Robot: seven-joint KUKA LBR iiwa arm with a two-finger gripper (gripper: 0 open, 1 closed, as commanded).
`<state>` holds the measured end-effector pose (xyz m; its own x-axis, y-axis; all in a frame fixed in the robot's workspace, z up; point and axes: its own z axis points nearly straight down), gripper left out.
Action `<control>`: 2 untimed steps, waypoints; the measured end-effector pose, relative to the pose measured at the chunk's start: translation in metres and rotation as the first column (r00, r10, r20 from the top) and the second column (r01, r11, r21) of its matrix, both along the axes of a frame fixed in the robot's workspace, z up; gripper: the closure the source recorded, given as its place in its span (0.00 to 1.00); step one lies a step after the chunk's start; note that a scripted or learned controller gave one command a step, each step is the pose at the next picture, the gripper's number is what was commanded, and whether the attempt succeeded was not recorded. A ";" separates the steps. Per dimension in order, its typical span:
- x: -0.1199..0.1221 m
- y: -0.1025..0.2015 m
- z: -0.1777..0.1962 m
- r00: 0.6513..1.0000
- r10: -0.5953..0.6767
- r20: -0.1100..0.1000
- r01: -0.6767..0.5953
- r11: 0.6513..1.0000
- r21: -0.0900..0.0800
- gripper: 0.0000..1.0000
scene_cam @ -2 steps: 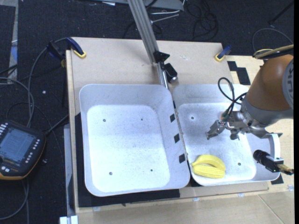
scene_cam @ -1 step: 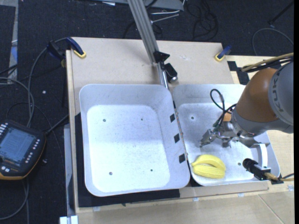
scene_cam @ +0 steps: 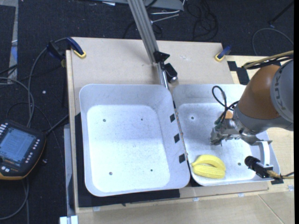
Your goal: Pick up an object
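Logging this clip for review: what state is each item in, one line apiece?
Yellow banana-shaped object: lying in the near corner of the right bin, not held.
Gripper: down inside the right bin, above and apart from the yellow object; finger state unclear.
Right bin: holds the yellow object and the gripper.
Left bin: bare white floor showing.
Handheld controller: on the floor left of the bench, screen lit.

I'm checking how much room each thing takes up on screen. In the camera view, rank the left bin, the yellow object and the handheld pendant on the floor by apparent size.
1. Left bin, by far the largest.
2. Handheld pendant, cropped by the frame edge.
3. Yellow object, smallest.
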<state>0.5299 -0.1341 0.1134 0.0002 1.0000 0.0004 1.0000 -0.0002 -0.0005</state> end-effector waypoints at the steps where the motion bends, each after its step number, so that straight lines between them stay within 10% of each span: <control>1: 0.002 0.000 0.042 1.000 0.001 0.003 -0.001 1.000 -0.001 1.00; 2: 0.010 -0.002 0.100 1.000 0.001 0.006 -0.001 1.000 -0.001 1.00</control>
